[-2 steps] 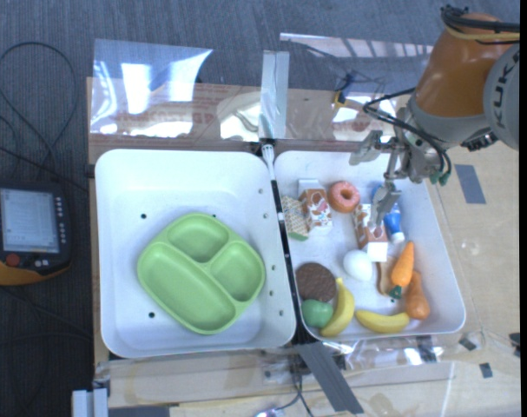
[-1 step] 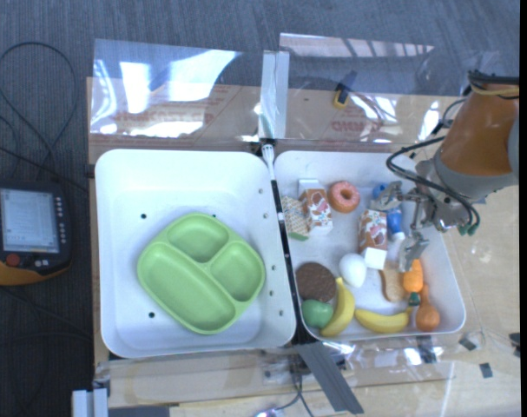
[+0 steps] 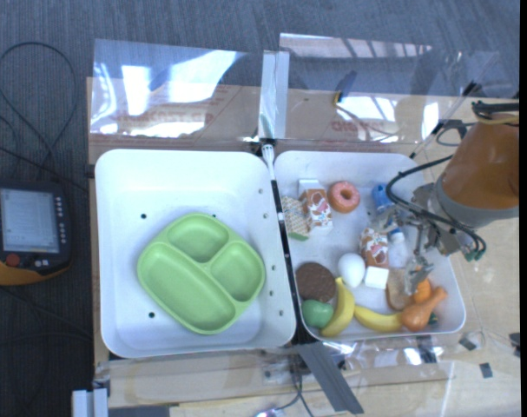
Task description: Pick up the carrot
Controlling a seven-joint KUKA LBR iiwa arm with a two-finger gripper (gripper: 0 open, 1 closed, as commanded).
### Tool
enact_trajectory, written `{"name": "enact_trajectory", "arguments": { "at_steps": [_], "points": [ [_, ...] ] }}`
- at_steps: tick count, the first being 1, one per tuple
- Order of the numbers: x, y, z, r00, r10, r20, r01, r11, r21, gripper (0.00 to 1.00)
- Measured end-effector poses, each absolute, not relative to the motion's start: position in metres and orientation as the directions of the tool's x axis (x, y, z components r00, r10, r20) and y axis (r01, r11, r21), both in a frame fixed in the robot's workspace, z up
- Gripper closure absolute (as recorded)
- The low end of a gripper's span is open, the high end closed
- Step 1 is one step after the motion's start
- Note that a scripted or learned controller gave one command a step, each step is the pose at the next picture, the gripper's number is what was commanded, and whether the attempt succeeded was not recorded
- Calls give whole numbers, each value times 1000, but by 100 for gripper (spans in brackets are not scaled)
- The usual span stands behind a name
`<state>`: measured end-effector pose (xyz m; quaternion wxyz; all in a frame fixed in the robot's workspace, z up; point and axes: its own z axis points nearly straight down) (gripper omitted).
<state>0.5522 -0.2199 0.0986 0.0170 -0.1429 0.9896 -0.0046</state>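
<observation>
- My gripper [image 3: 417, 272] is down in the right bin [image 3: 285, 259], near-right corner, arm coming in from the right with the orange band above the wrist.
- Finger spacing: cannot tell. Cables and wrist hardware block the tips from this angle.
- Carrot [image 3: 421, 307] lies in the near-right corner of the right bin, orange, just below my gripper. Contact or not: cannot tell.
- Nothing visibly between my fingers, so I don't call it a hold.
- Banana [image 3: 360, 313] sits just left of the carrot along the near wall, curving up beside the green ball [image 3: 316, 313].
- White egg [image 3: 352, 270] and brown round cookie [image 3: 315, 280] are left of my gripper, apart from it.
- Pink doughnut [image 3: 343, 196] is at the far side of the same bin, well apart from the carrot.
- Left bin [image 3: 124, 181] holds a green divided plate [image 3: 202, 272].
- Teach pendant [image 3: 24, 228] lies on the floor at far left.
</observation>
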Motion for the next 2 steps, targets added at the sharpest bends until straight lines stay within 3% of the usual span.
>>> {"name": "enact_trajectory", "arguments": {
  "at_steps": [1,2],
  "points": [
    [502,-222,104,-975,-221,-24,-221,975,-11,0],
    [510,-188,89,-979,-204,-13,-204,979,-6,0]
  ]
}}
